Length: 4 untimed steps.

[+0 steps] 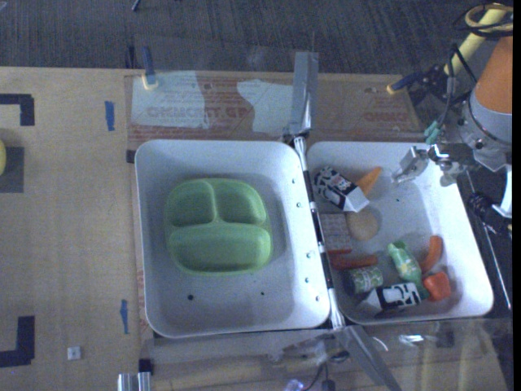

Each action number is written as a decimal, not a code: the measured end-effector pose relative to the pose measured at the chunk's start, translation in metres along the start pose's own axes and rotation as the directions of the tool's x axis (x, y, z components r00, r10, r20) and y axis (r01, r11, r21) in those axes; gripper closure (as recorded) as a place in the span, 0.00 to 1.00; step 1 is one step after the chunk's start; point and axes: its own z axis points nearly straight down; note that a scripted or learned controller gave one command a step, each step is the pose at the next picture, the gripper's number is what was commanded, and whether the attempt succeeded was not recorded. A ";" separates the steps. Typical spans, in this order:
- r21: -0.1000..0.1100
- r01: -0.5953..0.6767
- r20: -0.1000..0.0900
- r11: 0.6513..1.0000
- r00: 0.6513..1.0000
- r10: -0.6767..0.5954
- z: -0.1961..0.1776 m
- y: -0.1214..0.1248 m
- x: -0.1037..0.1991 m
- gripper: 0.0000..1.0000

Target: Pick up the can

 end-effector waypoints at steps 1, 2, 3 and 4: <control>-0.005 -0.047 0.001 0.999 0.999 0.047 0.180 0.031 -0.053 0.00; 0.002 -0.173 -0.017 0.985 0.985 0.173 0.179 0.066 -0.077 0.00; -0.001 -0.380 -0.012 0.925 0.925 0.380 0.178 0.045 -0.072 0.00; -0.002 -0.579 -0.003 0.816 0.816 0.579 0.181 0.061 -0.064 0.00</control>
